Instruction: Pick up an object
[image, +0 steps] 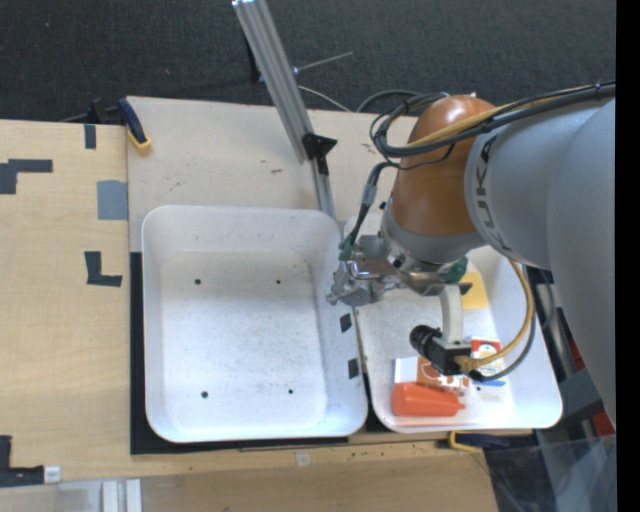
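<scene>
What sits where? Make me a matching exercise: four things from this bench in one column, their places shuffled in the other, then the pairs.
Things
1. orange wedge
2. blue-and-yellow clamp
3. grey tape patch
4. tool

Places
a. on the wood to the left of the left bin
b. over the seam where the two bins meet
c. in the right bin, by its near edge
d. at the far corner of the pale board, beyond the left bin

Pairs: 1-c, 2-d, 3-a, 4-b
</scene>
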